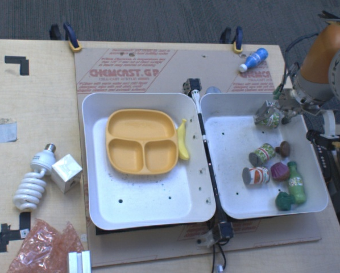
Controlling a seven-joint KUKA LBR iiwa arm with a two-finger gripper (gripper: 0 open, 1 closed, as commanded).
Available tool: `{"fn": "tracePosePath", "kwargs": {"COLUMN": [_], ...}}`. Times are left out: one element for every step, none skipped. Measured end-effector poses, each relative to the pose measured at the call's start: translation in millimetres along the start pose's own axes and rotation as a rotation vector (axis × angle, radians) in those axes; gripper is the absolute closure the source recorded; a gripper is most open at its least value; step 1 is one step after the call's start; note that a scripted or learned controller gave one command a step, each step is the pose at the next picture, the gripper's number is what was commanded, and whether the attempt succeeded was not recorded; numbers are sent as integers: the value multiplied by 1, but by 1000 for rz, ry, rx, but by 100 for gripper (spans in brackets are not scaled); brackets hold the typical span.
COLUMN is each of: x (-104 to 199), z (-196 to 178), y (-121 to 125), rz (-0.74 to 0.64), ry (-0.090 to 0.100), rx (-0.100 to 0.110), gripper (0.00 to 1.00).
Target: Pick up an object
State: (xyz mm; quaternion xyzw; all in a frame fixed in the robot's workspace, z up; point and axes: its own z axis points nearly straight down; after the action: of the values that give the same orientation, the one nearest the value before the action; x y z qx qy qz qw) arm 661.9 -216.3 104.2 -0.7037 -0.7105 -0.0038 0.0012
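Sharing the left bin (102, 209): yellow tray (141, 141), banana (183, 141) beside it.

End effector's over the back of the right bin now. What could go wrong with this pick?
1. The end effector sits close to the right bin's far rim, so a descent could strike the wall.
2. The small can, brown piece, can lying on its side, purple item and green bottle are crowded together; grabbing one may jostle its neighbours.
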Motion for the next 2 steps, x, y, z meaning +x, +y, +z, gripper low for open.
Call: {"fn": "tracePosePath", "kwargs": {"x": [56,55], "z": [12,1], "y": [-82,-81], "rz": [11,13], "ry": [-7,-8], "rx": [4,2], "gripper": [0,100]}}
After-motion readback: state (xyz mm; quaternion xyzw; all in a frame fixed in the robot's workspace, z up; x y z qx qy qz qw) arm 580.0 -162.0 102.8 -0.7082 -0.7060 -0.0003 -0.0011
